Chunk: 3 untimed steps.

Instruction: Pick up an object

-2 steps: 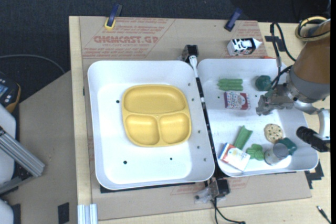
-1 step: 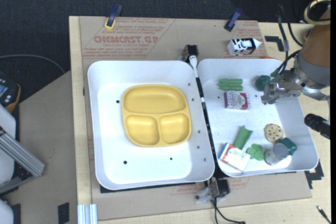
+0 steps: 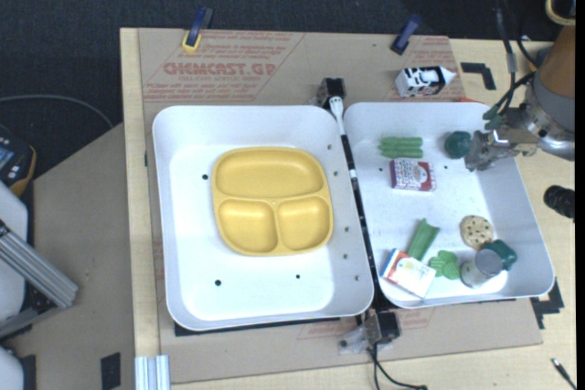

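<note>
- The nearest candidate to pick is the small dark-teal round object [image 3: 458, 142], lying in the right white bin [image 3: 526, 196] near its far edge, just beside my tool [image 3: 483, 158].
- The tool hangs low over the bin's far right part; I cannot tell whether it is open or closed, and I see nothing between its tips.
- I judge this as the approach step: nothing is lifted yet. Next I would need to centre over one object, come down square and close on it, keeping off the bin wall.
- Count in the right bin: one teal round object, one ridged green flat piece [image 3: 401, 146], one red-and-white packet [image 3: 411, 174], one green stick-shaped piece [image 3: 421, 239], one small green lumpy toy [image 3: 444, 265], one white card carton [image 3: 408, 274], one speckled tan cookie [image 3: 475, 231], one grey can with a teal cap [image 3: 488, 261].
- The left white bin [image 3: 183, 224] holds one yellow three-compartment plastic tray [image 3: 271, 198].
- On the counter [image 3: 146, 105] beyond the bins lies one black-and-white patterned small carton [image 3: 425, 80].
</note>
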Motion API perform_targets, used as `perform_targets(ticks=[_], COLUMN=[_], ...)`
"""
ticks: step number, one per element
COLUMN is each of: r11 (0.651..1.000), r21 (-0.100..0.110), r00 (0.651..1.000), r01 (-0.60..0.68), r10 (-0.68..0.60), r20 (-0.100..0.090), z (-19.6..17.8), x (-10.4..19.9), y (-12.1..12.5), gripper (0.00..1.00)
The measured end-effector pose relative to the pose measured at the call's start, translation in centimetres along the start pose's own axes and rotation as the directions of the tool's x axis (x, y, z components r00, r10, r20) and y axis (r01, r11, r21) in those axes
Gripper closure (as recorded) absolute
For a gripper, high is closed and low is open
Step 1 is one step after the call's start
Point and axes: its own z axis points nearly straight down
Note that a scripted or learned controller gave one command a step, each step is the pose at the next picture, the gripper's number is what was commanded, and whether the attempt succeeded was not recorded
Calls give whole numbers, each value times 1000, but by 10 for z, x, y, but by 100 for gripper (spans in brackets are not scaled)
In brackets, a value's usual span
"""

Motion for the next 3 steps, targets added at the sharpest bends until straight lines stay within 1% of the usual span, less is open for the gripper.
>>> perform_targets(ticks=[1,2,3], r11=[1000,1000,1000], r21=[1,3,2], r00=[1000,1000,1000], r01=[5,5,4], r10=[-5,-5,-4], r20=[-2,-3,-3], z=[-10,-1,10], x=[49,100,135], y=[29,51,91], gripper=[100,100,100])
